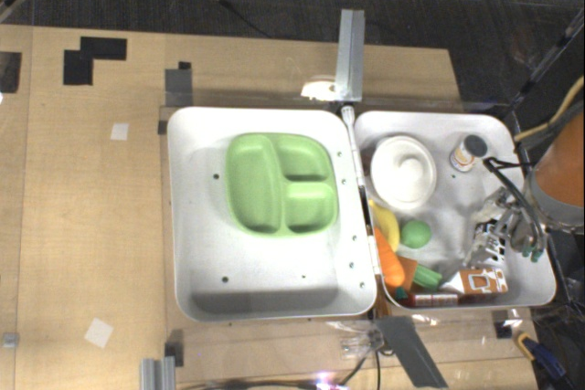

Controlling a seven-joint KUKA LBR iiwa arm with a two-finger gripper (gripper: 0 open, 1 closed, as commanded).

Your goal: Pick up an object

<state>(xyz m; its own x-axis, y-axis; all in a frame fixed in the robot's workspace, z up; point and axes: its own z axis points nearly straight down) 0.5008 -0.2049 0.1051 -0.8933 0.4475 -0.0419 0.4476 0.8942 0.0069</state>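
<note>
Several candidates lie in the right bin (498,125), and your end effector (501,237) hangs over that bin's right side, low toward the front wall. You cannot tell from this view whether it is spread or closed; the tip is a tangle of metal and cable, and nothing can be seen caught in it.

The closest thing to the end effector is the small brown-and-white box (483,281), just in front of it and a touch to its left, lying flat against the front wall of the bin. Its long axis runs left to right along that wall, so you would want to close across the short side.

Further to the end effector's left sits the green ball (416,234), with clear floor between the two. Beyond that, against the divider, the yellow banana (385,224) and the orange carrot (390,263) lie lengthwise, pointing from back to front, touching each other and crowded by a green block (425,275).

Behind the end effector and to the left is the white bowl (403,169); straight behind it stands a small bottle (466,154).

The green divided tray (279,183) sits in the left bin (196,224), well apart from the end effector.

In my judgement the box is your shortest move, though the wall beside it may block one side.
</note>
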